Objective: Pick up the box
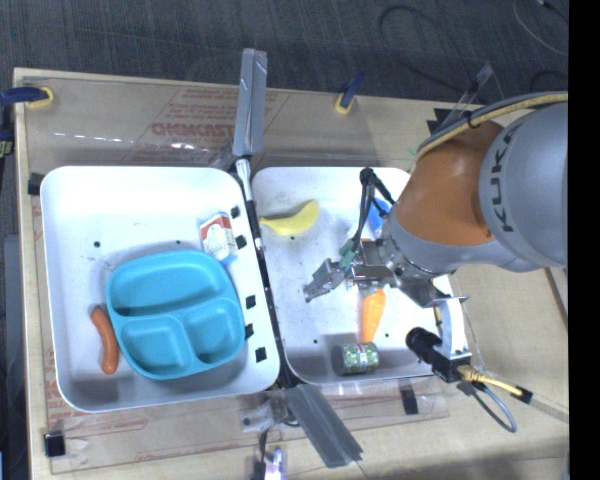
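One box (216, 236) lies in the left bin (70, 193), well apart from the spread, unladen gripper (325, 280) over the right bin (300, 353).

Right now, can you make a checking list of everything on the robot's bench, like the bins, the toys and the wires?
Surface: bench bearing a left bin and a right bin, side by side.
Job's things: small red and white box in the left bin, at the blue tray's top right corner.
Clutter: blue divided tray and sausage in the left bin; banana, carrot and small can in the right bin.
Grippers: gripper over the right bin, beside the carrot, apart from the box.
Cables: yellow-tipped cable at the right bin's lower right.
Surroundings: dark carpet; blue clamps on the bench edge.
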Robot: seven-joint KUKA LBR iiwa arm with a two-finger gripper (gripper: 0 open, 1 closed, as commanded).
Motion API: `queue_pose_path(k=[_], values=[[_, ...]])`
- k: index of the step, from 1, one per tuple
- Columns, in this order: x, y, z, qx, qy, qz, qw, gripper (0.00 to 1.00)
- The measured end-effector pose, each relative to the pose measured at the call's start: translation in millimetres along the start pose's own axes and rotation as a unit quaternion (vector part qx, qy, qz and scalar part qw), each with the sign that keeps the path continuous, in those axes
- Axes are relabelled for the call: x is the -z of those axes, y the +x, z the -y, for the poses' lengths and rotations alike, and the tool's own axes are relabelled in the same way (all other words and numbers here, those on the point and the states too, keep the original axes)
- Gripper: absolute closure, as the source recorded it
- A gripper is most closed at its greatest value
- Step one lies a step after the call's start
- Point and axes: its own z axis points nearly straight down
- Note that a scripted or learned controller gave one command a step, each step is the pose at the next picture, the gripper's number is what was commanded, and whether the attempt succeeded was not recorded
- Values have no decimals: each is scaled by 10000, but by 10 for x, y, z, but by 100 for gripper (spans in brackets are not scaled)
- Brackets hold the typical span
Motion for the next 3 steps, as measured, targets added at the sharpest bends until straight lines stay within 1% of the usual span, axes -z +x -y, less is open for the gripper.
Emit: queue_pose_path(k=[1,2,3], values=[[96,1,-8,32,7,4,10000,100],[1119,-250,-563,-238,-19,6,9997,100],[1389,-183,102,-1318,-10,-1,9913,100]])
